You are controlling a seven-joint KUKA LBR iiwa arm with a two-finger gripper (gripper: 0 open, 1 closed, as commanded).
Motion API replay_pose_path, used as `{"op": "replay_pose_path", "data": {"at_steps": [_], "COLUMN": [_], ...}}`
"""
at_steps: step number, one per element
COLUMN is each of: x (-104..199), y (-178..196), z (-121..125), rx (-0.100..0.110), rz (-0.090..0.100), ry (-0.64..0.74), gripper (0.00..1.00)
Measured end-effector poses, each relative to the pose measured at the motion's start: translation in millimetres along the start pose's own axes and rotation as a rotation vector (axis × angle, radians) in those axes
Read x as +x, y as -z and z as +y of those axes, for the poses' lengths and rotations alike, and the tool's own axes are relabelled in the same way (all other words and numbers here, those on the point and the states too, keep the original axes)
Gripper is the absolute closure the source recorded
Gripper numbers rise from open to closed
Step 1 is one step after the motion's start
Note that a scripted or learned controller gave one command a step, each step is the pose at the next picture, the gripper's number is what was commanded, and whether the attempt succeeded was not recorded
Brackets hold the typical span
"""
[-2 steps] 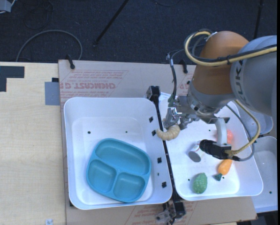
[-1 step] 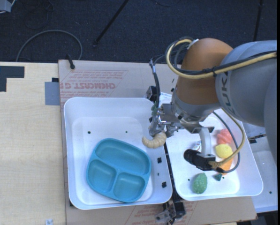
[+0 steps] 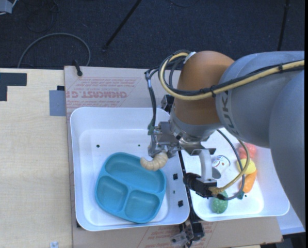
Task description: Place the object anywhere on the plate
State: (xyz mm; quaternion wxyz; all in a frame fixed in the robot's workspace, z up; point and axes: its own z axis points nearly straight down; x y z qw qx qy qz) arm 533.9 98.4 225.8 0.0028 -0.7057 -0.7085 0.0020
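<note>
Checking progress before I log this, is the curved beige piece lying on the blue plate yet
Not lying flat yet. The beige piece hangs at the gripper, over the upper right rim of the blue plate; whether it touches the plate, cannot tell.

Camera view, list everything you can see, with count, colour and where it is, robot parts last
bins: two, white, side by side on the bench
plate: one, blue, three compartments, in the left bin
curved object: one, cream, at the end effector, over the plate's upper right rim
round item: one, green, right bin, near front edge
items: a few, yellow, orange and pink, right bin, beside the arm
cardboard: one sheet, brown, under the bins
arm: one, grey with orange band, from the right
end effector: one, metal, above the plate's rim
</note>
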Motion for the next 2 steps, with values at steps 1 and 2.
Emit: {"op": "replay_pose_path", "data": {"at_steps": [1,2], "x": [13.0,12.2], "y": [7.8,7.5], "z": [-21.4,-20.9], "rx": [0.000,-0.001], "rz": [-0.001,-0.001], "ry": [-0.001,-0.004], "gripper": [1.00,0.00]}}
